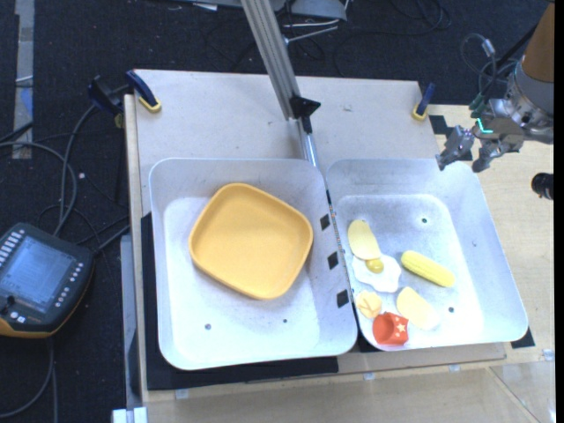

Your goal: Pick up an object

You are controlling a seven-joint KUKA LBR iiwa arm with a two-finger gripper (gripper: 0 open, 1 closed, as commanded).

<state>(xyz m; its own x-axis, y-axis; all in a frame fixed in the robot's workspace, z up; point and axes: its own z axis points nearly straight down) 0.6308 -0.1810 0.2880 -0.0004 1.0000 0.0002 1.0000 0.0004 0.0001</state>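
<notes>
My gripper (468, 155) hangs open above the far right corner of the right bin (441, 203), its two dark fingers spread apart with nothing between them. Well below it in that bin lie a yellow corn cob (428, 268), a fried egg (380, 270), a pale yellow slice (361, 237), a cheese-like wedge (417, 307), a small yellow piece (368, 304) and a red piece (390, 328). They cluster at the bin's near left part.
The left bin (176, 183) holds a square yellow plate (252, 240). A slanted metal pole (275, 51) rises from between the bins at the back. Blue-and-yellow clamps (141, 91) sit at the board's far corners. A pendant (40, 276) lies left on the floor.
</notes>
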